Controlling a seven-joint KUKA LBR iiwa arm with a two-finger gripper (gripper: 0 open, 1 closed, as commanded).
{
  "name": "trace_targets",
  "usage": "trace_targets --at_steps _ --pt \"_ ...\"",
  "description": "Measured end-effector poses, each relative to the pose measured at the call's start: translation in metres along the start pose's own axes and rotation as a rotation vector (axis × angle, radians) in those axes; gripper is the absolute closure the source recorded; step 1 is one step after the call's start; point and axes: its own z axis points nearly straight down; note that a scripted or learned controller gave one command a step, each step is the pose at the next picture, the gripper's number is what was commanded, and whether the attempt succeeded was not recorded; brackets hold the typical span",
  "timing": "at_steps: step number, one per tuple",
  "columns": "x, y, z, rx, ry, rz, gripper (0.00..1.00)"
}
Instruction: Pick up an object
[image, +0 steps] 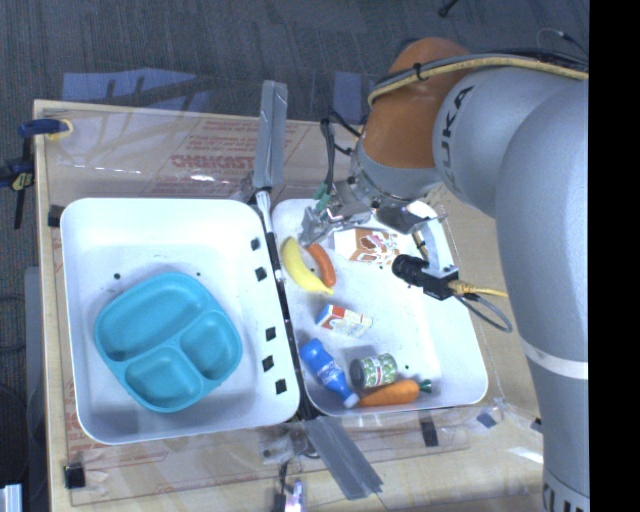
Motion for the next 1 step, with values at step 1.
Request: trace_targets --at_steps 1 --pt "-0.0002 -0.0002 0.0004 0.001 0.000 0.000 0.00"
